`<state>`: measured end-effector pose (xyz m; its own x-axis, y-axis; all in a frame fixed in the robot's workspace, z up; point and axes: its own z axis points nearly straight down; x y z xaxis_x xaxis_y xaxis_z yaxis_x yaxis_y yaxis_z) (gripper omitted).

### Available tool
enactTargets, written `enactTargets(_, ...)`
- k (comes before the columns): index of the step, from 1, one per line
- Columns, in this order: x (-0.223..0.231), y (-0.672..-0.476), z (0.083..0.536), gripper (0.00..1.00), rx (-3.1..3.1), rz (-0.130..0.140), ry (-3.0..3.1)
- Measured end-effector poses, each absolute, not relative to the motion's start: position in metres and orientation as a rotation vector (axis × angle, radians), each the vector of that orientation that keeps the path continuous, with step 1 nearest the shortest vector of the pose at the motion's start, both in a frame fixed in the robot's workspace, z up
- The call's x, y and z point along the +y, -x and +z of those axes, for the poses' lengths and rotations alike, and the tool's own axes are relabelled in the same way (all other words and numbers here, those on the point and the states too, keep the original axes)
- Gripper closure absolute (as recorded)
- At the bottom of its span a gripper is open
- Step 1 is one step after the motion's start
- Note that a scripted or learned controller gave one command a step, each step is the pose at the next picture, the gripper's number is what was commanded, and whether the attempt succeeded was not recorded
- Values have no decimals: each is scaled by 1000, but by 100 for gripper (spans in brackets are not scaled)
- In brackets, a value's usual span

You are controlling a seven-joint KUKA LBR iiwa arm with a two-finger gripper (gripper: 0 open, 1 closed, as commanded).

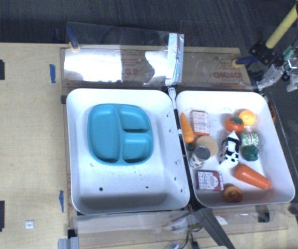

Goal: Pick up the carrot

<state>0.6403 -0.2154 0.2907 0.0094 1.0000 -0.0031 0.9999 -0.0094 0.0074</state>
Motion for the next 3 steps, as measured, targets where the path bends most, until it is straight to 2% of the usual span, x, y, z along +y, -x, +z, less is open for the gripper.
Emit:
enactTargets(1, -189, -617, 148, 0, 2302, -10, -2156)
enactTargets(2, -205, -516, 298, 0, 2437, 3, -1970)
enactTargets(3, -218, -500, 193, 0, 2718, -1, -1587)
